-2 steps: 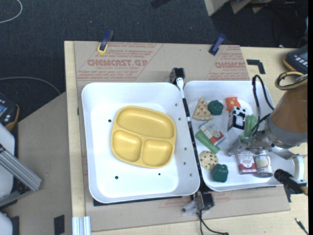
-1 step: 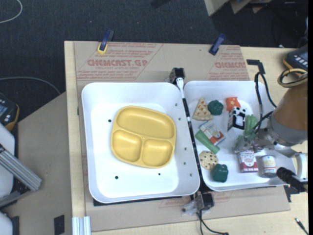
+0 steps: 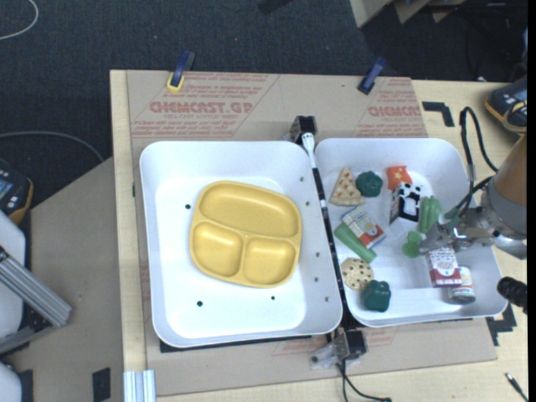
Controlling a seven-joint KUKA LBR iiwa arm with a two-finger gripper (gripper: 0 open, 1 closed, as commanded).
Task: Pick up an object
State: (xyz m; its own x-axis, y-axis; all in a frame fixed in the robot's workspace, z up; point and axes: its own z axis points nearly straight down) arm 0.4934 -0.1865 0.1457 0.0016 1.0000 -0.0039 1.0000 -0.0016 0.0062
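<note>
Okay, my gripper (image 3: 450,236) is low over the right bin (image 3: 481,304), near its right side, with the arm coming in from the right. Can't tell from this angle if it is spread or pressed together; the metal parts blur into the clutter. Nothing visibly pinched, so not calling a hold.

Closest candidate: the red bottle (image 3: 445,272), lying on its side just below the gripper, near the bin's front right corner. Just left of the gripper are a green cylinder (image 3: 429,215) and a green lump (image 3: 413,244), apparently touching each other.

Handling guess for the bottle: looks like a hollow plastic toy, so light, stiff and smooth. The round body could roll or squirt out of a squeeze. Best to take it across the middle of the body, square to its long axis, not at the narrow cap end.

Other things in the right bin: black-and-white toy (image 3: 408,201), pizza slice (image 3: 344,188), small carton (image 3: 363,224), cookie (image 3: 357,270), green pepper (image 3: 376,295). All well apart from the bottle, so low risk of bumping them.

The left bin (image 3: 167,308) holds a yellow divided plate (image 3: 245,233), not relevant to this reach.
</note>
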